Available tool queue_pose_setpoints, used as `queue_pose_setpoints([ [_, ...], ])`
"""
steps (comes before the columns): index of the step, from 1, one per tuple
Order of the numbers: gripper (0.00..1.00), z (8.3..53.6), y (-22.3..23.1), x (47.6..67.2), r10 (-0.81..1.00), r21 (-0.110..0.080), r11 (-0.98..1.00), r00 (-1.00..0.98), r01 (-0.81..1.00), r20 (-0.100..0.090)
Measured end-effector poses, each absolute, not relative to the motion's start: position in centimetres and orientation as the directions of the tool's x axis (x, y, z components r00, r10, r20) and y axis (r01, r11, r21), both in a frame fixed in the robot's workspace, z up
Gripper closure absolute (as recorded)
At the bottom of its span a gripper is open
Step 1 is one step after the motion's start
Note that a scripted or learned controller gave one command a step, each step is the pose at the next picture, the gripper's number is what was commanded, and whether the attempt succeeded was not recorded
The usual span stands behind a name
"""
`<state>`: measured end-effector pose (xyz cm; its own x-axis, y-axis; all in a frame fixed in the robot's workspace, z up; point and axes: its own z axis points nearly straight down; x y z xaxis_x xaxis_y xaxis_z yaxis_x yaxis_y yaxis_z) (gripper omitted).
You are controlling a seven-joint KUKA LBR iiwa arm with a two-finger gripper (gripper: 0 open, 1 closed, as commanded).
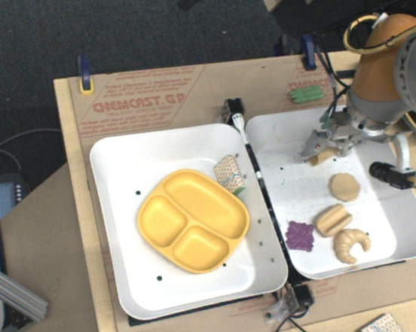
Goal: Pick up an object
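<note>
Brown paper covers the bench under both white bins; pincer state indiscernible.

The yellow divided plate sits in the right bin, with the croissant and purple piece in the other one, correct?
Not quite: the camera view shows the yellow divided plate in the left bin. The croissant and purple piece lie in the right bin.

Robotics lab, clamped cardboard bench, loose cables, white bins
</note>
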<state>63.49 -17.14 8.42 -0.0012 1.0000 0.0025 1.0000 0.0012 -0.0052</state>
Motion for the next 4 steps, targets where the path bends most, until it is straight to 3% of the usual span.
queue_pose_setpoints([
  [1,1.00,9.5,-17.4,63.6,1.000,-0.003,-0.001,0.001,1.000,0.000],
  [2,1.00,9.7,-10.7,66.3,1.000,-0.019,0.000,0.000,1.000,0.001],
  [3,1.00,12.6,-15.8,66.6,1.000,-0.002,-0.004,0.004,1.000,-0.001],
  [4,0.00,12.6,-15.6,66.6,1.000,-0.001,-0.001,0.001,1.000,-0.001],
])
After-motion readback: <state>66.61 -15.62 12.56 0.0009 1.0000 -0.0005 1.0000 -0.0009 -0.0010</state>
